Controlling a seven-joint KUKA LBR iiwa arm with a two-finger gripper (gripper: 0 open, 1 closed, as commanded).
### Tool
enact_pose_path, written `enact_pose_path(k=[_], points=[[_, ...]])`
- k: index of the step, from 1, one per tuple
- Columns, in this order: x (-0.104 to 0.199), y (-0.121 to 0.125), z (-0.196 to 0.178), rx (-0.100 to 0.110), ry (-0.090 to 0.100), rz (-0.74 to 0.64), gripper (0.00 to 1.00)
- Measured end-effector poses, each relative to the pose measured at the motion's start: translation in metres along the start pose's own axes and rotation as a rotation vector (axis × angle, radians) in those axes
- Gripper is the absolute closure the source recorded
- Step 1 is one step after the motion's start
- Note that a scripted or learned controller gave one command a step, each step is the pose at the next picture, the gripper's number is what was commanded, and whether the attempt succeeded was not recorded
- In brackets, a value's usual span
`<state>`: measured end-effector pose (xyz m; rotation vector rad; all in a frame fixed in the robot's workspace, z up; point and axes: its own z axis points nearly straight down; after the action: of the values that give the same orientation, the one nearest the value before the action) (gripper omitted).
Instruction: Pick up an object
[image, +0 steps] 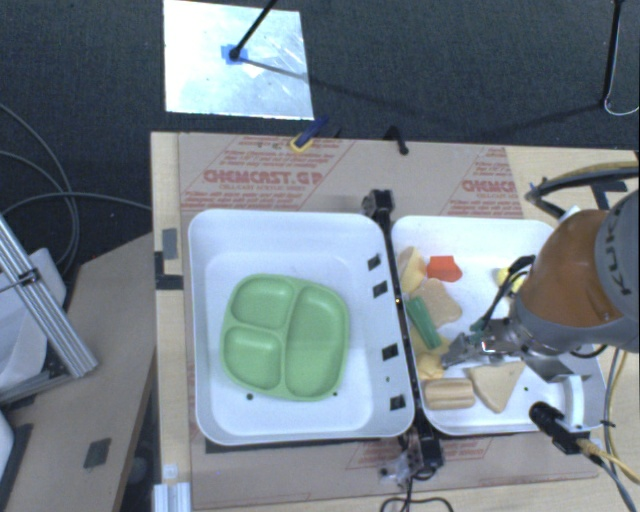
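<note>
I see the arm (575, 275) low over the right bin (520, 232), tool (468, 350) among the toy food: green piece (421, 323), orange piece (443, 268), tan wedge (498, 385), tan roll (447, 393). Can't tell its finger state. Left bin (290, 232) holds a green divided plate (287, 337).

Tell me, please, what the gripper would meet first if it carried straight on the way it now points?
Probably the green stick-shaped piece: the gripper points toward the view's left, low over the right bin. Depth is unclear from one view, so it may pass above it.
</note>
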<state>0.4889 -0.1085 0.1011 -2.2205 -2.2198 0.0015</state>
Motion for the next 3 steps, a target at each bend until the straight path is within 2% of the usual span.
enact_pose_path(k=[1,2,3], points=[[-0.001,0.004,-0.010,-0.007,-0.001,-0.002,1.00],[-0.007,0.049,0.018,-0.006,-0.002,-0.005,1.00],[0.022,0.073,0.016,-0.005,-0.001,-0.007,1.00]])
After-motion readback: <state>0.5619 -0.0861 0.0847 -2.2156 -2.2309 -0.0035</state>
